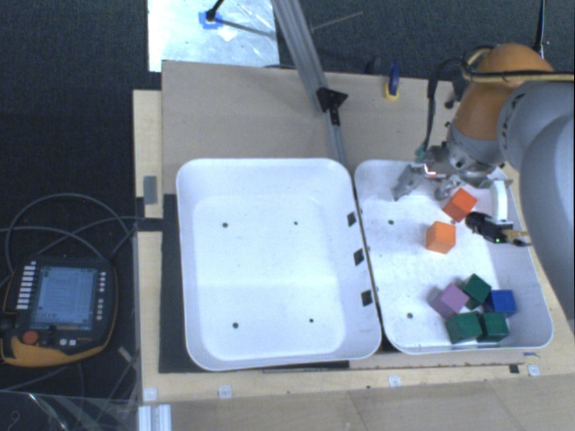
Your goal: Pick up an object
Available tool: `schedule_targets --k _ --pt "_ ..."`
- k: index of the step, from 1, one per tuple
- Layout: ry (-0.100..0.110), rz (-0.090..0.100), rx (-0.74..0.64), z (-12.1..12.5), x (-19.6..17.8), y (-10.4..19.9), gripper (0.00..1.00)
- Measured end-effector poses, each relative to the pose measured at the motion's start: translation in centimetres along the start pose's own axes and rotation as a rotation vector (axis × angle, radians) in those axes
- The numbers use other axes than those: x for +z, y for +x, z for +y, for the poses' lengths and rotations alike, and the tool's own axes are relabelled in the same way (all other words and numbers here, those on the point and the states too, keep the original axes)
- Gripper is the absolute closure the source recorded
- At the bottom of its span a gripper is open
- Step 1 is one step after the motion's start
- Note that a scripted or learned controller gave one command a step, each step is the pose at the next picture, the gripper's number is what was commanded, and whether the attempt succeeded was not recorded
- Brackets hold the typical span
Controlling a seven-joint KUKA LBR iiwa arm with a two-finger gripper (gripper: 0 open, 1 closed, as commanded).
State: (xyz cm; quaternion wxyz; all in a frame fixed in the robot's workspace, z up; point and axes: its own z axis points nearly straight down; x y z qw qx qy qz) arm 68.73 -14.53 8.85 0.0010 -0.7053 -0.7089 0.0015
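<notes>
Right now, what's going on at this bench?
The KUKA arm reaches in from the right over the far end of the right bin, its gripper spread wide above the blocks. Nothing sits between the fingers. One orange block lies just below the gripper, a second orange block a little nearer. A purple block, green blocks and a blue block cluster in the near right corner. The left bin sits alongside.
</notes>
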Motion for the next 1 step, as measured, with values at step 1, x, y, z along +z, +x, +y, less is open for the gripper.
schedule_targets --k 1 --pt "-0.007 -0.002 -0.003 0.22 -1.48 -0.05 1.0"
